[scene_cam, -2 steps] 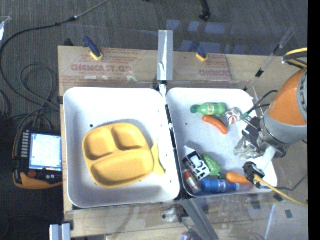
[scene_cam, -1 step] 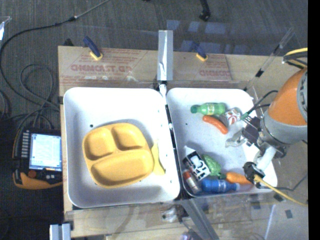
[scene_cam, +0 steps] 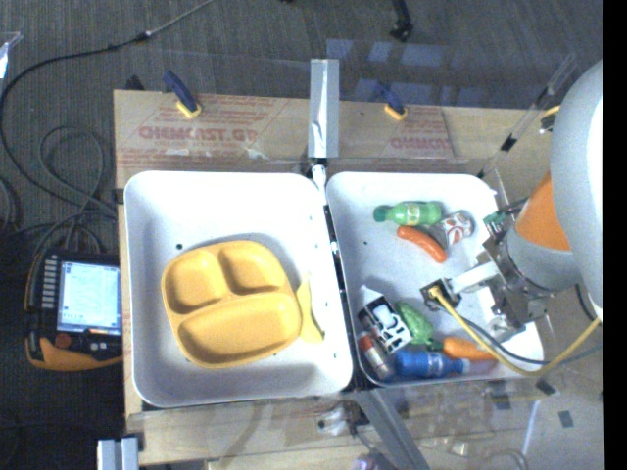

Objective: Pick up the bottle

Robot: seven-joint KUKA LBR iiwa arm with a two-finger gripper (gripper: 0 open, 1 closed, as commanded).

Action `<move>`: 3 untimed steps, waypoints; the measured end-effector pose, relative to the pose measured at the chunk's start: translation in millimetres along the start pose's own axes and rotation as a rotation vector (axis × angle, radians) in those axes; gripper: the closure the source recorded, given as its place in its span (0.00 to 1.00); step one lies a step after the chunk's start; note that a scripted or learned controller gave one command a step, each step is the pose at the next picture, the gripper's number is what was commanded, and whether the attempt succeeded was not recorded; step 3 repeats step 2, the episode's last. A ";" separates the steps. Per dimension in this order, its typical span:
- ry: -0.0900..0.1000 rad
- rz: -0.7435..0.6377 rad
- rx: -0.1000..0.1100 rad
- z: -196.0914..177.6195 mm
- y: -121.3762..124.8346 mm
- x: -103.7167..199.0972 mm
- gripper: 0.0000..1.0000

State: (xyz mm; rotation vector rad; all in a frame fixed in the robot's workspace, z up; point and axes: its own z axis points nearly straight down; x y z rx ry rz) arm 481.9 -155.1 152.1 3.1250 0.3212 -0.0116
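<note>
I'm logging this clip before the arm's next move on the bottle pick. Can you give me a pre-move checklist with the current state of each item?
1. Target visible: green bottle lies on its side at the far end of the right bin. Ok.
2. Target uncrowded: orange carrot and crushed can lie right beside it. Not ok.
3. Pincer over target: it sits toward the bin's near right, away from the bottle. Not ok.
4. Pincer state: cannot tell.
5. Second candidate: blue bottle sits in the near clutter. Ok.
</note>
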 end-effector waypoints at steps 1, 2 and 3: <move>0.003 -0.341 -0.003 -41.3 -1.4 1.3 0.00; 0.001 0.005 -0.002 -74.6 27.1 40.1 0.00; 0.001 0.005 -0.002 -74.6 27.1 40.1 0.00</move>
